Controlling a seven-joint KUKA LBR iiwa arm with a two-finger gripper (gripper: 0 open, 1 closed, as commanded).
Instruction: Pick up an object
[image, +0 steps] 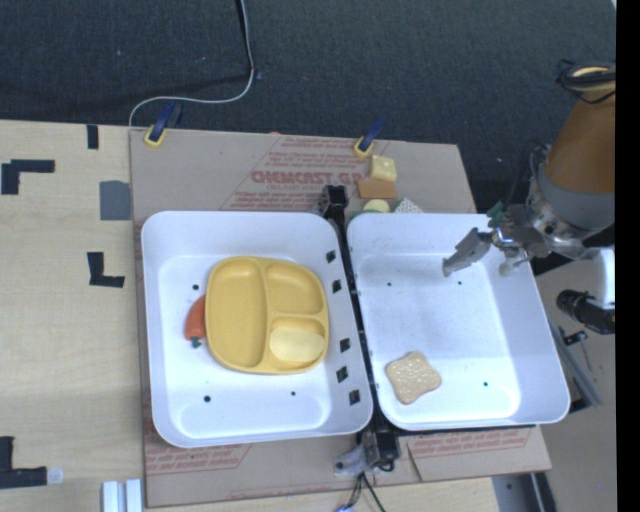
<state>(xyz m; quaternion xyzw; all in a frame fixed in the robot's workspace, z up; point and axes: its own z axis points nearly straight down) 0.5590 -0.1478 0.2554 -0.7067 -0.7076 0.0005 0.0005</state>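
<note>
A tan, bread-like piece (412, 377) lies on the floor of the right bin (520, 330), near its front left. In the left bin (170, 330) a yellow divided plate (268, 313) rests flat, and an orange-red item (195, 320) pokes out from under its left edge. My gripper (487, 258) hangs over the back right part of the right bin, far from the tan piece. Its fingers stand apart with nothing between them.
Behind the bins, on the cardboard, sit a yellow block (383, 167), a tan block (377, 188) and a pale green item (376, 207). The arm's grey and orange body (585, 160) stands at the right. A black divider clip (334, 203) sits between the bins.
</note>
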